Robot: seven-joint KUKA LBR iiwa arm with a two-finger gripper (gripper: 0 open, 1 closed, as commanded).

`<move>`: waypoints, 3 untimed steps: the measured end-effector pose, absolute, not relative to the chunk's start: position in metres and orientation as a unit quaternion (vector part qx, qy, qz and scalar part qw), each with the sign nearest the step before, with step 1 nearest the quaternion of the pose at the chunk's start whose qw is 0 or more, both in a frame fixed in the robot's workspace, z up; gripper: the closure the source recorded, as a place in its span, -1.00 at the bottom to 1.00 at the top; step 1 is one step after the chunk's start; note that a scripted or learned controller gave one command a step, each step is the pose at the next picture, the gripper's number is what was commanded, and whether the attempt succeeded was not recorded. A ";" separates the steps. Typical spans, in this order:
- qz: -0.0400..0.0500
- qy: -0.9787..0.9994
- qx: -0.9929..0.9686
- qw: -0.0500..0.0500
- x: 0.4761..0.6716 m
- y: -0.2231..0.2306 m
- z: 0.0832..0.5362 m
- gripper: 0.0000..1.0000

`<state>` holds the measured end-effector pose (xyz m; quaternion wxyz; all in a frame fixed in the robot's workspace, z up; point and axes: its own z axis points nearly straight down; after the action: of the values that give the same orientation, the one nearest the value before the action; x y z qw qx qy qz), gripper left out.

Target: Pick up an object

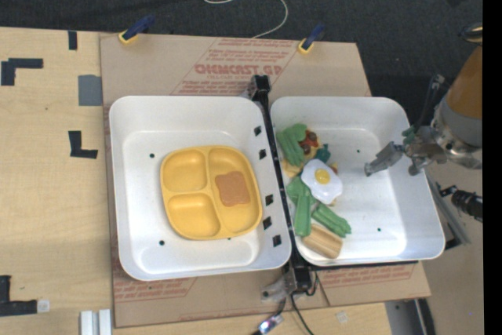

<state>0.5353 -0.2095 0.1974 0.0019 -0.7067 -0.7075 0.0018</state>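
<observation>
the hand [384, 161] hung over the right bin [392, 110] near its right wall, w/ nothing between its fingers; can't tell if released or clenched. pickable toys sat heaped vs the bin's left wall: 1 fried egg [322, 179], green veg [321, 217], 1 bread piece [321, 244], prob. shoved there. left bin [125, 121] had 1 yellow tray [188, 188] w/ 1 brown patty [232, 188]. 2 bins on the tabletop [47, 192].

two white bins [125, 169] sit side by side. one yellow divided plate [184, 184] with one brown patty [233, 188]. one fried egg [322, 180], one bread piece [321, 243], several green vegetable pieces [329, 220], count unclear.
</observation>
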 end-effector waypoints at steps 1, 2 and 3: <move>0.001 -0.708 -0.707 0.001 0.538 -0.207 0.154 -1.00; 0.001 -0.708 -0.706 0.001 0.542 -0.203 0.111 -1.00; 0.001 -0.708 -0.706 0.000 0.542 -0.202 0.083 -1.00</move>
<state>0.5420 -0.2021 0.0835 0.0002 -0.7063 -0.7079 0.0011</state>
